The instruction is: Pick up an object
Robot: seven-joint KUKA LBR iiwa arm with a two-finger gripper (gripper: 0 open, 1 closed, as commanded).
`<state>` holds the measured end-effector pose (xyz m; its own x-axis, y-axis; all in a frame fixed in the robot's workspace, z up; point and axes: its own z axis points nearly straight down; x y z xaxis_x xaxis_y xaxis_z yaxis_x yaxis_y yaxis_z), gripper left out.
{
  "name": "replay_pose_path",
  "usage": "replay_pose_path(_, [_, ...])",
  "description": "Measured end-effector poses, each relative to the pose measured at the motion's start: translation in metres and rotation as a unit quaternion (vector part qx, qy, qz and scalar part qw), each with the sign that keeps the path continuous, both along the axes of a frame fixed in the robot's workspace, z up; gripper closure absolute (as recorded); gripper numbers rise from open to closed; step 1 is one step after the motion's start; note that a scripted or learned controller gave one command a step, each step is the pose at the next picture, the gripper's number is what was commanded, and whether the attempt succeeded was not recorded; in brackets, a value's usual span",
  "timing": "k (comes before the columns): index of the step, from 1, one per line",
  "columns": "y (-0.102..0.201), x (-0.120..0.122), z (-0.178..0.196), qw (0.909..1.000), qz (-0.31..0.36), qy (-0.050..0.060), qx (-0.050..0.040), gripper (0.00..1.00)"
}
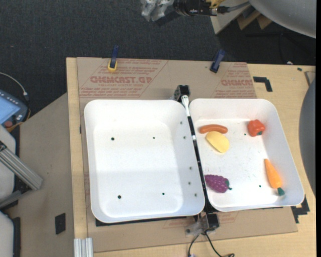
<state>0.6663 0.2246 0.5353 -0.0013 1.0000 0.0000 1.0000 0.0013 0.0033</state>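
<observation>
Cardboard covers the bench [150, 75] beneath two bins, the right bin [281, 150] gathering sausage [213, 129], yellow piece [218, 142], red pepper [256, 127], carrot [273, 174] and grapes [217, 182] as spaced-out pick candidates, while the tool [153, 9] hangs far above; its state I cannot tell.
</observation>
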Motion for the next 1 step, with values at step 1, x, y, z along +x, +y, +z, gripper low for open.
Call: replay_pose_path(1, [0.0,0.0,0.0,1.0,0.0,0.0,0.0,1.0])
